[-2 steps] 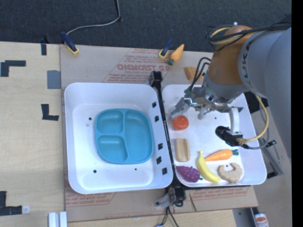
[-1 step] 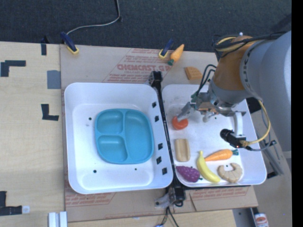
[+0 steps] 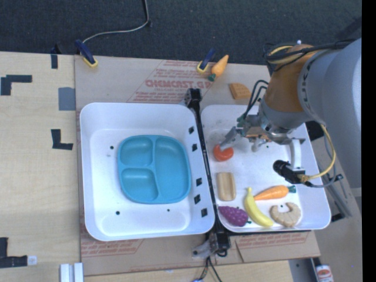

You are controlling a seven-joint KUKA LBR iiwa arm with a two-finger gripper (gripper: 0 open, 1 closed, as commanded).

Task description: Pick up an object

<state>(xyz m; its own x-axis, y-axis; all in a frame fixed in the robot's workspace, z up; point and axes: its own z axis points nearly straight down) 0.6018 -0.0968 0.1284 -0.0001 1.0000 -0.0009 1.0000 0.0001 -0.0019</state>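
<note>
The right bin [image 3: 317,175] holds several toy foods: a red tomato [image 3: 222,153], a tan bread loaf [image 3: 226,185], purple grapes [image 3: 234,215], a yellow banana [image 3: 257,208], an orange carrot [image 3: 271,192] and a brown pretzel [image 3: 286,214]. My gripper [image 3: 242,141] hangs over the upper part of this bin, open. One of its fingers [image 3: 230,138] slants down to just above the tomato's right side, and the other stands apart to the right. Nothing sits between them.
In the left bin [image 3: 94,157] lies a blue divided plate [image 3: 154,168]. On the cardboard behind the bins rest a tan cracker [image 3: 239,90] and a small orange toy [image 3: 220,65]. Clamps [image 3: 86,53] grip the cardboard's far edge. A black cable [image 3: 302,175] loops over the right bin.
</note>
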